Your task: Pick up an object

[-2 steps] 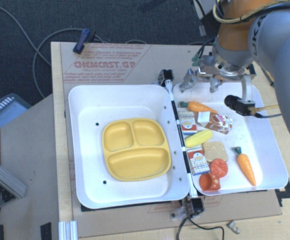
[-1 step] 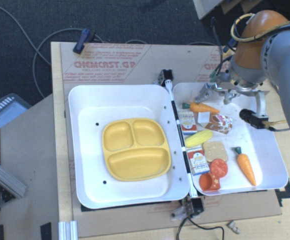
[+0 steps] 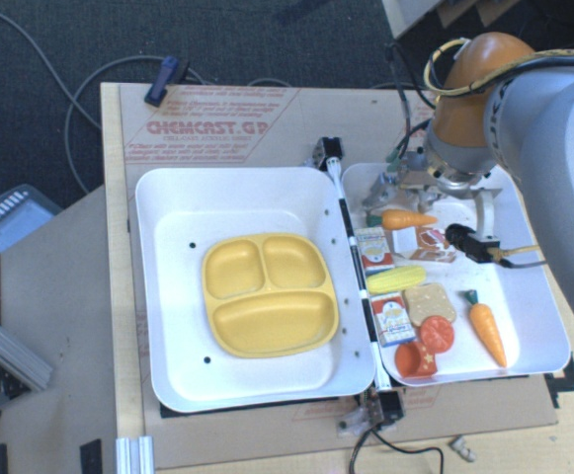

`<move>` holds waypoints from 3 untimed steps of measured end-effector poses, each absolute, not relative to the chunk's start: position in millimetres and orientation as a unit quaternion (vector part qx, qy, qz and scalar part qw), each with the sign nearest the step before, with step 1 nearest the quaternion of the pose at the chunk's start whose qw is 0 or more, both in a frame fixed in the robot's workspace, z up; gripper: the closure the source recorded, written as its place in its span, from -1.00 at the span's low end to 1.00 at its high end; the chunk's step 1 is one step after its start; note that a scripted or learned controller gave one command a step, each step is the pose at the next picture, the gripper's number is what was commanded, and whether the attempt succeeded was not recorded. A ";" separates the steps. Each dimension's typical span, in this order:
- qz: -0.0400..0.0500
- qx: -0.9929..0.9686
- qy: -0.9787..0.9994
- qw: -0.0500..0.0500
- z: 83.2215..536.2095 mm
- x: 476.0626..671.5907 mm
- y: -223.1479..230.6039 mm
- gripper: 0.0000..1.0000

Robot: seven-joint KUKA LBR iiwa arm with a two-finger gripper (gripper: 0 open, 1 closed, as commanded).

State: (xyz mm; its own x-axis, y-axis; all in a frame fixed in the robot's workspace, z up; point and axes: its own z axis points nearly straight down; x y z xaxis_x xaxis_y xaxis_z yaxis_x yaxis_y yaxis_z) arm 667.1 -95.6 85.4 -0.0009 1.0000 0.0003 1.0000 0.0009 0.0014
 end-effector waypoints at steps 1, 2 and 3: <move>0.000 0.707 0.707 0.000 85.1 666.6 -91.3 -1.00; 0.000 0.707 0.707 0.000 85.1 657.3 -98.7 -1.00; 0.000 0.707 0.707 0.000 84.8 658.6 -92.5 -1.00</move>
